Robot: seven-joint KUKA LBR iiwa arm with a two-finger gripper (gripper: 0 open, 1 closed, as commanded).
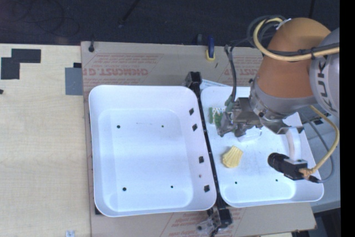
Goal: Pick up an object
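We see the arm (288, 69) reaching in from the right, its wrist bent down over the right bin (260, 194), with the jaws low near that bin's left wall. We cannot tell whether they are open or closed. A green object (214, 115) lies just beside them, and a yellow object (232, 157) sits apart, lower in the view.

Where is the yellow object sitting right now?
In the camera view, the yellow object lies in the right bin near its left wall, just below the gripper and apart from it.
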